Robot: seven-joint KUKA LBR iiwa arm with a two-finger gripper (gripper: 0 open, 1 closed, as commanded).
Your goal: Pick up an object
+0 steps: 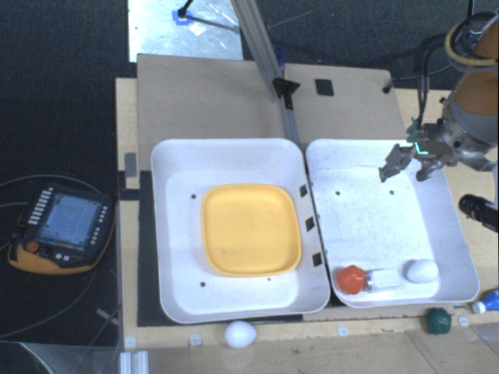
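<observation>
**Gripper poised over right bin, nothing held**

The gripper [407,167] is seen above the far right part of the right bin [448,209], its two dark fingers [392,164] spread apart with nothing between them. Along that bin's near edge, an orange ball [351,279], a small white block [383,278] and a white egg-shaped object [422,271] are lined up, well apart from the gripper. A yellow plate [251,228] is set in the left bin [175,209] beside it.
</observation>
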